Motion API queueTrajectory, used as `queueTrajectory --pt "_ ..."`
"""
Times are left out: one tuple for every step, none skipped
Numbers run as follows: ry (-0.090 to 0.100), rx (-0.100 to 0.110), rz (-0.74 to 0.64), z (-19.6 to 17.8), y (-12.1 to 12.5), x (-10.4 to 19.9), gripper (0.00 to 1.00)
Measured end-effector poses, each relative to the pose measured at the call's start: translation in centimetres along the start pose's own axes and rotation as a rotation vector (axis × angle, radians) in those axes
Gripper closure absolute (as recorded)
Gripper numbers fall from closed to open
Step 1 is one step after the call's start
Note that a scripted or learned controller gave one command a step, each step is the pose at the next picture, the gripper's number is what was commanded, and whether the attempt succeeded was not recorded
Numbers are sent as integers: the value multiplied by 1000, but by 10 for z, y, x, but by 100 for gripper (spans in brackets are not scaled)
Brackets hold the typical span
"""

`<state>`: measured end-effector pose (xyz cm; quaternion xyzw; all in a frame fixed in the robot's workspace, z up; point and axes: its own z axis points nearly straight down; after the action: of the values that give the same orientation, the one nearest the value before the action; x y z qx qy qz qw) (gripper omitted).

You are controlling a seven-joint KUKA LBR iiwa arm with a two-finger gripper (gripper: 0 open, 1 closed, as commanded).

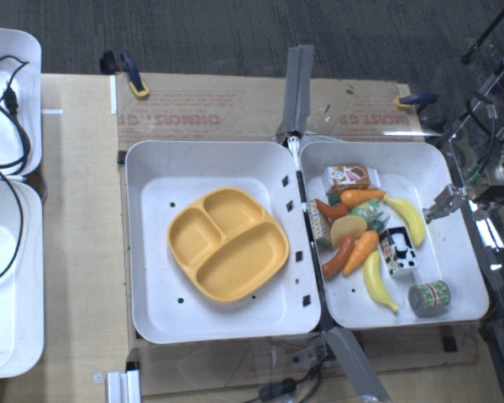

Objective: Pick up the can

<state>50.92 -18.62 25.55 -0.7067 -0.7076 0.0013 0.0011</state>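
Since the can lies untouched in the near right corner of the right bin, the picking has not begun and the approach step is in hand. The gripper hangs at the far right wall of this bin, well apart from the can; it seems to carry nothing, but whether it is spread or pressed together cannot be told, because it is small and dark against the clutter. The next move calls for travel toward the near corner and a descent over the can. The can is a short cylinder on its side with a grey metal end and a green and red label, so it may roll. A smooth curved banana lies just beside it, and the bin wall is close.
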Motion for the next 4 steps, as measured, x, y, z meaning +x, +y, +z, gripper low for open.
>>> queueTrajectory --pt "0 -3 65 106 -29 -33 0" --pt "8 -18 -110 150 -23 -29 0" --pt "-11 -34 -431 149 -19 -34 0" --pt "-9 -34 -403 149 -20 -34 0"
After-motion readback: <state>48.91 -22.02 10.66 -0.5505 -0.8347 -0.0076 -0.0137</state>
